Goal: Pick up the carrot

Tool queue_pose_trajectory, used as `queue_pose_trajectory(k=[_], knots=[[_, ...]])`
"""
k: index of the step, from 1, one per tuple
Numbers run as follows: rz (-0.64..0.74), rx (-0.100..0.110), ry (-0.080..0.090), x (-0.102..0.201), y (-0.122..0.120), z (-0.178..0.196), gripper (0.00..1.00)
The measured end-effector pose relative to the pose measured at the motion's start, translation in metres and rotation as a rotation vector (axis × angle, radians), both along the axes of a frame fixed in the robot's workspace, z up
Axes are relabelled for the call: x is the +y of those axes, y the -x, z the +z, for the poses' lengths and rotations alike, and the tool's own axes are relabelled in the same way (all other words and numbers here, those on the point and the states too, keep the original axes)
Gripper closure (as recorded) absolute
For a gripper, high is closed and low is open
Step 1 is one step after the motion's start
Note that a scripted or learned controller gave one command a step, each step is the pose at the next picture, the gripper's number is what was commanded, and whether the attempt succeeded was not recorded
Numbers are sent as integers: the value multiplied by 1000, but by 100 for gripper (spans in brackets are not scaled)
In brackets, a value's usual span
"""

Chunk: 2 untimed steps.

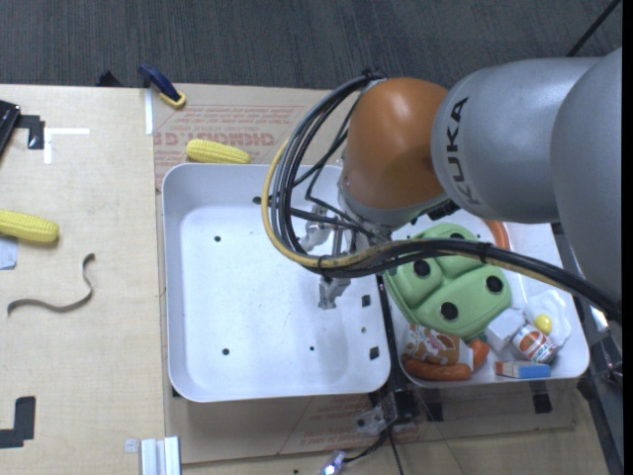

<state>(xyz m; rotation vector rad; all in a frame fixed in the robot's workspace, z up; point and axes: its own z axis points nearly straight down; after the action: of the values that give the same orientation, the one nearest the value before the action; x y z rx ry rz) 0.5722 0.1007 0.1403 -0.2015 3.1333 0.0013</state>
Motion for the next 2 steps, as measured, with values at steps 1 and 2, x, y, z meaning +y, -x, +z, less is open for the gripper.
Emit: queue_pose_trajectory(k=[1,2], knots=[[47,-1,1,42,-4,-48,0],[168,0,1,95,54,-48,0]])
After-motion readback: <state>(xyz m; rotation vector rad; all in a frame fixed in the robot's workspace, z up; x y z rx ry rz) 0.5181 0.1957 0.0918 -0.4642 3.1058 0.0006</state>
